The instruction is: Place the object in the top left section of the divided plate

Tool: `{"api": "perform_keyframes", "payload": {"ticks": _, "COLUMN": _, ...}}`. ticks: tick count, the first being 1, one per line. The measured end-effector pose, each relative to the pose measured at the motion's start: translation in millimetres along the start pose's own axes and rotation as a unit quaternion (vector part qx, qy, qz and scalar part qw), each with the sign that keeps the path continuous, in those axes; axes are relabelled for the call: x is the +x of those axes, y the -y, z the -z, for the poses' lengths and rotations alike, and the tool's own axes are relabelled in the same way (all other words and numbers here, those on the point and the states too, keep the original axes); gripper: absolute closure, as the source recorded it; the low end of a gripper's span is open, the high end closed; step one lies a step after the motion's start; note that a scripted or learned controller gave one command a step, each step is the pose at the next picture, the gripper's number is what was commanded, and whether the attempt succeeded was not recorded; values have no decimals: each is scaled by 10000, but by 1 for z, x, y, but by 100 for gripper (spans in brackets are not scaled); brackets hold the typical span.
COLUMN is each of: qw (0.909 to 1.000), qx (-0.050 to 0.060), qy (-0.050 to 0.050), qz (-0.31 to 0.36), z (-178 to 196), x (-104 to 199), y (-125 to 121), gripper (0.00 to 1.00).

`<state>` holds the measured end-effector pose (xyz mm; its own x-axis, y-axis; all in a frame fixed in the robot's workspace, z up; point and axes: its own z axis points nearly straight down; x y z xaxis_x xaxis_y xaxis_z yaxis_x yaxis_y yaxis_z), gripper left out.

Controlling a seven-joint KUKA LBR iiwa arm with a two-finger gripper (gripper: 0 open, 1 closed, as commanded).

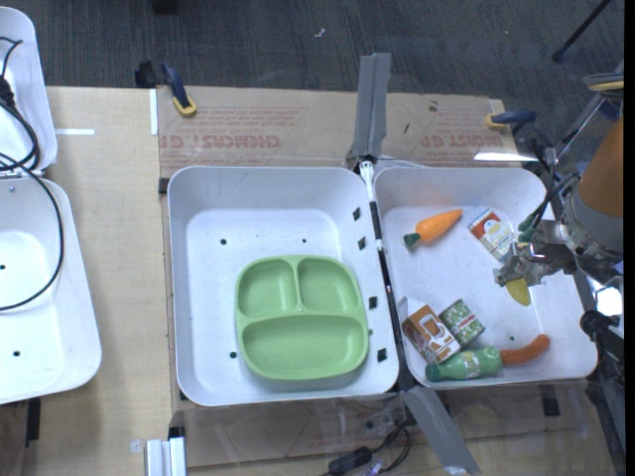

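The fingers (518, 272) are down in the right bin (466, 198), closing around a yellow object (519, 292) — banana-like — that shows just below them; whether they truly pinch it, I cannot tell.

The surface (119, 266) carries both bins. The left bin (198, 266), beside the right bin, holds the green divided plate (298, 317), whose sections lie bare. Inside the right bin: a green bottle (464, 364) along the near wall, an orange sausage-shaped toy (526, 348) just right of it, a carrot (435, 226) toward the far wall, a brown carton (430, 333) touching a green carton (461, 320) — and a white-and-orange carton (491, 232).
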<state>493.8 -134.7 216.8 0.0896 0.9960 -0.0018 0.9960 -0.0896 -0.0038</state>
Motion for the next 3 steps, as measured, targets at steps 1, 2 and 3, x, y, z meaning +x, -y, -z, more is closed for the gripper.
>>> {"api": "perform_keyframes", "payload": {"ticks": 1, "qw": 9986, "qx": 3, "qy": -3, "qz": -529, "z": -3, "x": -14, "y": -3, "gripper": 100}}
{"api": "perform_keyframes", "payload": {"ticks": 2, "qw": 9965, "qx": 2, "qy": -4, "qz": 836, "z": 15, "x": 64, "y": 14, "gripper": 100}}
{"api": "perform_keyframes", "payload": {"ticks": 3, "qw": 9930, "qx": -1, "qy": 3, "qz": 1178, "z": 6, "x": 100, "y": -13, "gripper": 100}}
